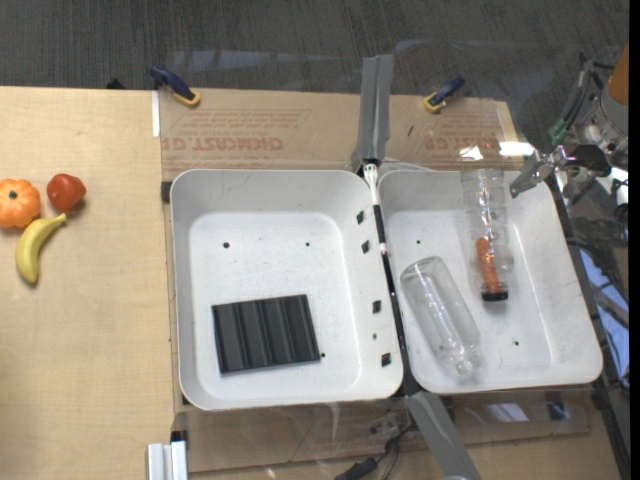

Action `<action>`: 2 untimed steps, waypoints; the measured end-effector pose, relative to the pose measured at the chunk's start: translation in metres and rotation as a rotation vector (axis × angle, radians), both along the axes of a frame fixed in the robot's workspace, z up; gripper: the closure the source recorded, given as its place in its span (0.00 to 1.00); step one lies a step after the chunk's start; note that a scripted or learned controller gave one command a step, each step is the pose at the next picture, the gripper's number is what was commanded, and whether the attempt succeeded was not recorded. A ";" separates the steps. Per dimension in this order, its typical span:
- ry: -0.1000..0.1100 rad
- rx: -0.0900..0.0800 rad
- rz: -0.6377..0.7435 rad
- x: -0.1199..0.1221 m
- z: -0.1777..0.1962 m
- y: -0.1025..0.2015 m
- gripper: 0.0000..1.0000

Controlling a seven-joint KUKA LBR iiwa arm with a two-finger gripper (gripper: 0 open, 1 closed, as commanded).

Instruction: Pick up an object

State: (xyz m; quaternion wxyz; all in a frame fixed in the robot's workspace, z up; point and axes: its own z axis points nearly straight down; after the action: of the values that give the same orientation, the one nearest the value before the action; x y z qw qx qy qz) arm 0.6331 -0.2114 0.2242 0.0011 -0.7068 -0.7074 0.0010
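In the left bin (pixel 190 268) a black ribbed rectangular pad (pixel 266 333) lies flat toward the front. The right bin (pixel 575 348) holds two items. One is a clear plastic bottle (pixel 441 315) lying on its side near the middle. The other is a slimmer clear bottle (pixel 489 238) with orange contents and a black cap, lying lengthwise further back. My gripper (pixel 538 171) hangs over the back right corner of the right bin, above and to the right of the slim bottle, apart from both bottles. Nothing shows between its tips.
Toy fruit sits on the wooden bench at the far left: an orange (pixel 17 204), a red apple (pixel 66 191) and a banana (pixel 34 248). Two blue clamps (pixel 174 84) (pixel 443 92) hold brown cardboard (pixel 240 133) behind the bins. Cables (pixel 600 238) run along the right side.
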 end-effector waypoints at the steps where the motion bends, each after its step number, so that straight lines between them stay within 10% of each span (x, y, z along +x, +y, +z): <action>1: -0.003 0.000 0.021 -0.039 -0.123 0.004 0.00; 2: -0.009 -0.012 0.102 -0.082 -0.131 0.039 0.00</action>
State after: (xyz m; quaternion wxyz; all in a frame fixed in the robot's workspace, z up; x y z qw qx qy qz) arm 0.5515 -0.1727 0.0932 -0.0062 -0.6697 -0.7426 0.0021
